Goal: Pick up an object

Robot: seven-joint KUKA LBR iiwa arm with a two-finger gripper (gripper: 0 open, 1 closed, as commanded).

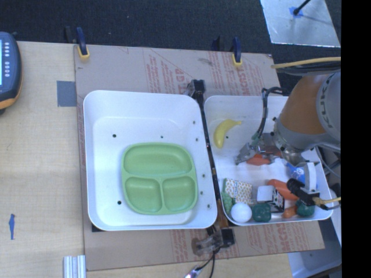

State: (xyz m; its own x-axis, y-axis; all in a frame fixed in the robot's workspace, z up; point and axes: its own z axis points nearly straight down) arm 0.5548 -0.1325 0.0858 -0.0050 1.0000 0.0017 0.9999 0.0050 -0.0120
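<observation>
My gripper is down inside the right bin, near its middle, with the grey arm and its orange band coming in from the right. A small orange-red object lies right under the gripper and seems to touch it. A yellow banana lies to the gripper's upper left, apart from it. Along the bin's front lie a white ball, a dark green object, a patterned packet, a white cube and an orange carrot-like piece.
The left bin holds a light green divided plate. A black divider clip sits between the bins at the back. Cables and a blue-white item crowd the right bin's right side.
</observation>
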